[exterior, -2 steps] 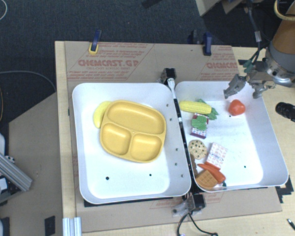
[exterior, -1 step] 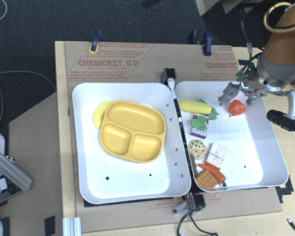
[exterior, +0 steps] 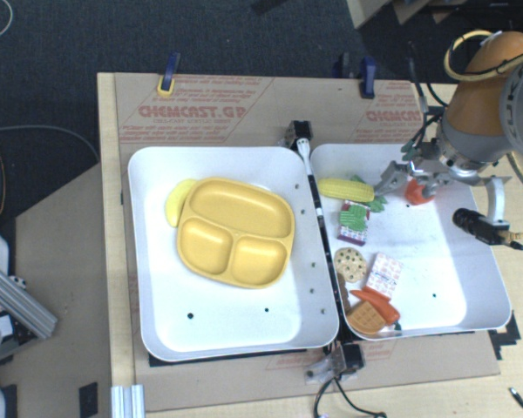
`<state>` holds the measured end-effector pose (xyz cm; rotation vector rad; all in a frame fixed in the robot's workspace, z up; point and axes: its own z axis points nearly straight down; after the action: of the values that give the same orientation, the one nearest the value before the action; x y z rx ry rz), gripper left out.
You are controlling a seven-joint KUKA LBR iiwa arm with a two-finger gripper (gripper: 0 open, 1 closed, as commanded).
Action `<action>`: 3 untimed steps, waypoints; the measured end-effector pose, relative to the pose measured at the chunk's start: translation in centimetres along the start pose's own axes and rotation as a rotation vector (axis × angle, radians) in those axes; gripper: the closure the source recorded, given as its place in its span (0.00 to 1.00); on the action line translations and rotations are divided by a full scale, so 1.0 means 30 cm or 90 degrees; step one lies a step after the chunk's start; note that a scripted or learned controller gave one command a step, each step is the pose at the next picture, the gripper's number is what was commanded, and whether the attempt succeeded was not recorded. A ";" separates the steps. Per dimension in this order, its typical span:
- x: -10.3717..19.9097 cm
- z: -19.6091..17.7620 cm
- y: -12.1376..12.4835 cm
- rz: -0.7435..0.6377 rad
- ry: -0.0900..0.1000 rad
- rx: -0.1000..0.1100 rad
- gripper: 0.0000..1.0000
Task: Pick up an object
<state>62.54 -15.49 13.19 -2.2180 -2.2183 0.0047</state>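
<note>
Corn cob [exterior: 345, 189] lies just left of the hand [exterior: 407, 181].

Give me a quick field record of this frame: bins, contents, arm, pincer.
left bin: yellow divided tray, upright, over a small yellow item
right bin: toy corn cob, green-and-pink carton, cookie, small patterned packet, orange-red toy food
arm: over the right bin's far end
pincer: low, a red item at it; grasp unclear
</note>
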 end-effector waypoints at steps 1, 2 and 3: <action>0.002 0.166 -0.001 0.000 0.000 0.000 0.00; 0.001 0.120 0.004 0.000 -0.001 -0.005 1.00; 0.019 -0.069 -0.019 0.000 -0.002 -0.008 1.00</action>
<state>61.99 -14.92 15.25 -2.2252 -2.2266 -0.0059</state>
